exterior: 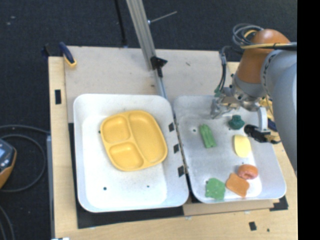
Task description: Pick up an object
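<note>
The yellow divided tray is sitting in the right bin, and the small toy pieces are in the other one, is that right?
Not quite. The camera view shows the yellow divided tray in the left bin. The small toy pieces, such as the green block, lie in the right bin.

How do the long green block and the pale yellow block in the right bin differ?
The long green block is narrow, stick-like and lies mid-bin; the pale yellow block is wider, rounded and lies nearer the right wall. Green is darker; yellow nearly blends with the white right bin. Both lie flat and untouched.
</note>
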Tool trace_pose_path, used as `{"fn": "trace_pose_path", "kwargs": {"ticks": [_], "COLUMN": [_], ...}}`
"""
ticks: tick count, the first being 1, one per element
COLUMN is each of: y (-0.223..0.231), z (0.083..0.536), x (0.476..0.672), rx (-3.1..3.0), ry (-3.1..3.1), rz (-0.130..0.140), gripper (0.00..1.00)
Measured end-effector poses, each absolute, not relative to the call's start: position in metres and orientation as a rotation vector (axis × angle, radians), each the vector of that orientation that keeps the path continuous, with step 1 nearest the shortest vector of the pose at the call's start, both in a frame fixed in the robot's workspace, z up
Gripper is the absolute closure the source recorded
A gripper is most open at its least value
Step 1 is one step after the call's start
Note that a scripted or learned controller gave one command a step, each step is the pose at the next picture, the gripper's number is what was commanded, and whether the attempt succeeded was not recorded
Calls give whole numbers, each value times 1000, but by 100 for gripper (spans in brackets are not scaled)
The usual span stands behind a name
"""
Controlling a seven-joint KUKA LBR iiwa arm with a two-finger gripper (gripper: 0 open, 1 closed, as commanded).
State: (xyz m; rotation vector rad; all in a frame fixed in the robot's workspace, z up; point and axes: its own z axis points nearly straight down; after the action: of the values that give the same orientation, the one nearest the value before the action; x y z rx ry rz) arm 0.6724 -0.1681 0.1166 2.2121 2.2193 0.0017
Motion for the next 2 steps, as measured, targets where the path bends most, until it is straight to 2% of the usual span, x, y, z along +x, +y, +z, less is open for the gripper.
{"fn": "trace_pose_path", "kwargs": {"ticks": [1, 2], "y": [-168, -170], "z": [182, 220], "x": [672, 673], "rx": [2214, 2215], "ry": [2220, 2220], "rz": [6, 5], "gripper": [100, 100]}}
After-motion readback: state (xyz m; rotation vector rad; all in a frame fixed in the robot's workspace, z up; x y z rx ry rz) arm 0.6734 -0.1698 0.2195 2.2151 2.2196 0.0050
